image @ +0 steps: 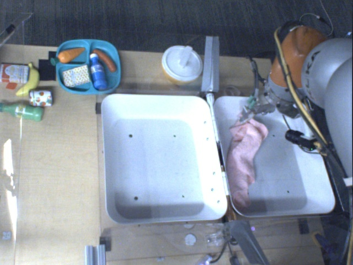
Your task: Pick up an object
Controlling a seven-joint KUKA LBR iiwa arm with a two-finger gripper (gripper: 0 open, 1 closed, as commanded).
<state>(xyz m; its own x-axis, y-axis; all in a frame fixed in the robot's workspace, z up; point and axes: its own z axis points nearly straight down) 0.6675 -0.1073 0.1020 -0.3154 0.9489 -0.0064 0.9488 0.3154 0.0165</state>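
The gripper [255,105] sits at the top left corner of the right bin [309,203], and its tips are too small and too tangled with wires to show how they stand, so I cannot tell if it has hold of anything. Right under it and a little to the left is the pink cloth [242,156], and the top end of the cloth looks as if it touches the tips or comes very close to them. The cloth is long and thin. It starts up by the gripper and runs down along the left wall of the right bin, toward the near edge of the bench. So the long way of the cloth goes away from the gripper, down the picture, and the nearest bit of cloth is the puffy top part. I think the next move needs the gripper to pinch that top part, because it is bunched up and easy to grab. Behind the gripper the grey arm [331,76] comes in from the right, with its orange band [298,46] on top. The left bin [160,203] sits just beside the right bin, and a blue tray [113,51] of toy food and a white cup lid [182,63] lie well apart on the bench
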